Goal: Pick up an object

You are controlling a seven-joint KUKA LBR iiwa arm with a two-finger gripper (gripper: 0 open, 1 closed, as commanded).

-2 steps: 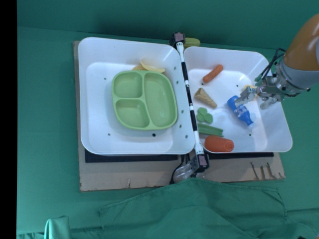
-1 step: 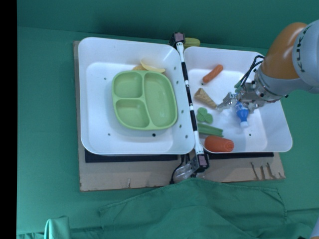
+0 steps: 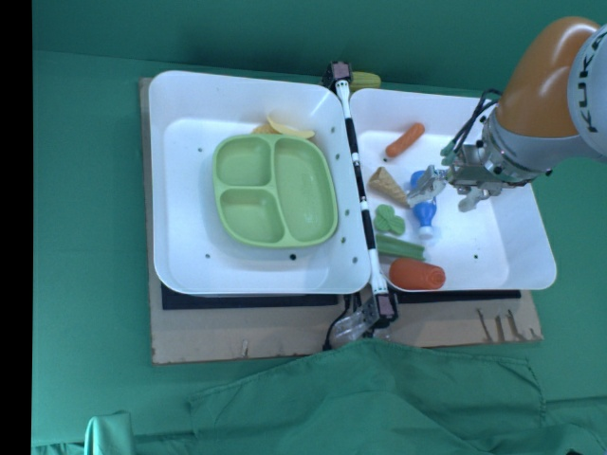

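We see the claw low over the right bin, reaching in from the right, its tips right at the top of a small blue bottle that lies near the bin's middle; the tips seem to sit on either side of the bottle's upper end, but we cannot tell whether the claw is spread or pressed together, nor whether it truly has the bottle; we judge the bottle to be the likeliest target. Just beside it lie a cone on its left, a green leaf and a green stalk below, with a tomato near the bin's lower edge and a carrot well apart above; the left bin bears a green tray with a yellow piece behind it. To do this step well, we would centre the claw on the bottle's body rather than its tip, since a pinch at the very end is likely to let it pivot or slip; we would keep clear of the cone, which is close enough to be nudged; we would go down until the tips flank the bottle, then close firmly and lift straight up, slowly, watching that the bottle comes away from the bin floor with the claw.
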